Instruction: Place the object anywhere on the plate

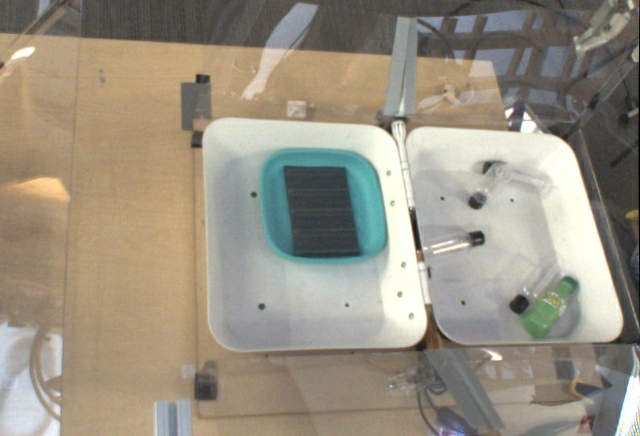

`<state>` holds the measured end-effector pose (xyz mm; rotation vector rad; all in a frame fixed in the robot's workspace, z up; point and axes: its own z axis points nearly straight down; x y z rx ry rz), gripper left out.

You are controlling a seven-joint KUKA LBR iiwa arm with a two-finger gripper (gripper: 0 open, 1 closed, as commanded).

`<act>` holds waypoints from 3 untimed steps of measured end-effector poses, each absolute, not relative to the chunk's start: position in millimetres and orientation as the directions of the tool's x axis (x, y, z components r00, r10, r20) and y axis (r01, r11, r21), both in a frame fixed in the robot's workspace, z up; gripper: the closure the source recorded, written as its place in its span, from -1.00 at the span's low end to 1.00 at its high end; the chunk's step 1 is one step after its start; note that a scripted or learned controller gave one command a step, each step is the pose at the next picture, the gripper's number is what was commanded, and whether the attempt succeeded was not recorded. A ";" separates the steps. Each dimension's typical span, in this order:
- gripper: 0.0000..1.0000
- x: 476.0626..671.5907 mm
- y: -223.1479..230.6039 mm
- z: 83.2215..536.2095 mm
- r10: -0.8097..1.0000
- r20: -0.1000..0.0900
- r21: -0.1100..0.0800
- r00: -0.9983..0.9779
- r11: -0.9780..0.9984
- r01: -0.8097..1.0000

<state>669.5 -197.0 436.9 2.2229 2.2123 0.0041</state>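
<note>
A teal plate [372, 211] sits in the left bin [232, 254], and a dark ribbed rectangular pad [321, 211] lies across its middle. In the right bin [590, 224] lie several small items: a clear tube with a black cap [452, 243] near the left wall, another clear capped tube [497, 176] toward the back, and a green bottle with a black cap [547, 307] at the front right.
The two white bins stand side by side on a wooden bench [100, 224]. A grey metal post [401, 69] rises behind the seam between them. Cables and a metal frame [530, 44] lie at the back right.
</note>
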 end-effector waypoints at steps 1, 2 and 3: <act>-1.00 655.5 -201.2 434.6 0.997 -0.001 0.002 0.078 -0.078 0.997; -1.00 669.7 -199.1 435.7 0.996 -0.002 0.004 0.086 -0.086 0.996; -1.00 639.1 -198.6 435.5 0.972 -0.001 0.004 0.235 -0.234 0.972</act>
